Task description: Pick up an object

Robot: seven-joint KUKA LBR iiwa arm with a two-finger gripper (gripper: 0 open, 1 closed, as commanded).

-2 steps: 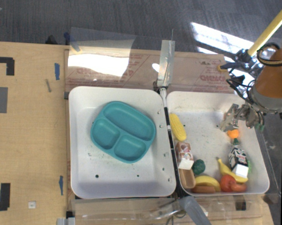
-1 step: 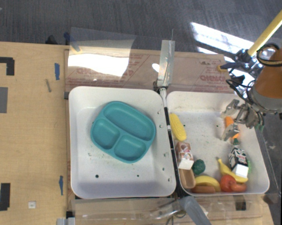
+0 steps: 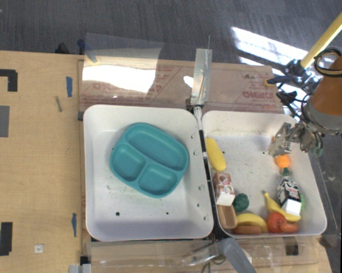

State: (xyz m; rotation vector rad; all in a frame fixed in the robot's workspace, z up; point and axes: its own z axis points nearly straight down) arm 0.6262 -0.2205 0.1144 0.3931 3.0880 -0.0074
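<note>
Red printing runs across the clear plastic sheet (image 3: 161, 82) lying behind the left white bin (image 3: 98, 122), but the letters are too blurred to read. The small carton (image 3: 223, 188) in the right white bin (image 3: 319, 208) bears a label, also illegible.
</note>
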